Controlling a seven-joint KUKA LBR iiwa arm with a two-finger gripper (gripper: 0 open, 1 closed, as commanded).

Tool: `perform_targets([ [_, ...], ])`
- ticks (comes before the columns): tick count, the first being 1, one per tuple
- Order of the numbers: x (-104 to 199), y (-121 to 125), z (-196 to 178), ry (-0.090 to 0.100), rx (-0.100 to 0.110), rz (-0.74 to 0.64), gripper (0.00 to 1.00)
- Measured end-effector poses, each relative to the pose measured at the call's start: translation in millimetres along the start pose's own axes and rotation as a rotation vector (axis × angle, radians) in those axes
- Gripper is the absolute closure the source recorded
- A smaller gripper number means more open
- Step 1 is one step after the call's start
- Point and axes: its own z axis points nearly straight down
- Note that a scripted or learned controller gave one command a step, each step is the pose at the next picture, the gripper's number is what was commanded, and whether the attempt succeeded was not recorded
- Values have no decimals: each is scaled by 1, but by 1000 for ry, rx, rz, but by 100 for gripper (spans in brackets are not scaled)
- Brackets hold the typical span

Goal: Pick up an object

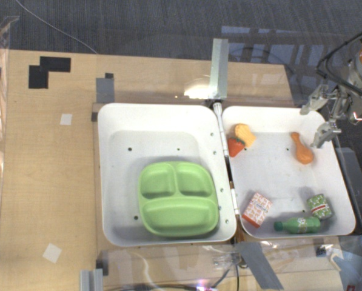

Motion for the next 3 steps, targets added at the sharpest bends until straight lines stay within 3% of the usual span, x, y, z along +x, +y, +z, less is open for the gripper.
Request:
perform_targets([
  [1, -23, 30, 129, 9, -2, 364, 0],
  [2, 7, -6, 190, -4, 0, 215, 0],
  [3, 2, -4, 174, -18, 2, 208, 100],
])
